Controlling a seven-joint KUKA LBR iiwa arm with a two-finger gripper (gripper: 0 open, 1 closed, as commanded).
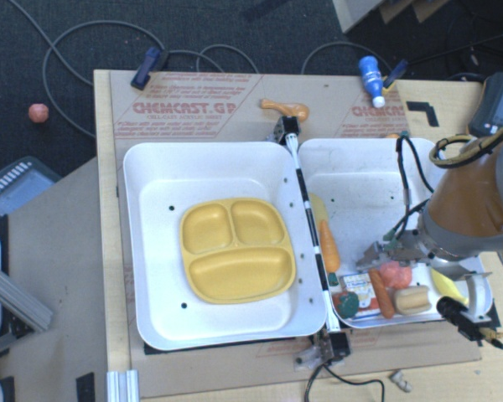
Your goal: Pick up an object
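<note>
Even, fairly bright overhead light falls on the bench (235, 99), with no hard shadows; only soft, faint shading sits under the yellow tray (236, 249) and along the inner walls of the left bin (151, 224). The white bins look slightly washed out, the right bin (352, 170) showing mild glare on its floor. The dark floor at the top stays dim. The picture is moderately sharp overall, a little grainy, and small items at the lower right look soft
</note>
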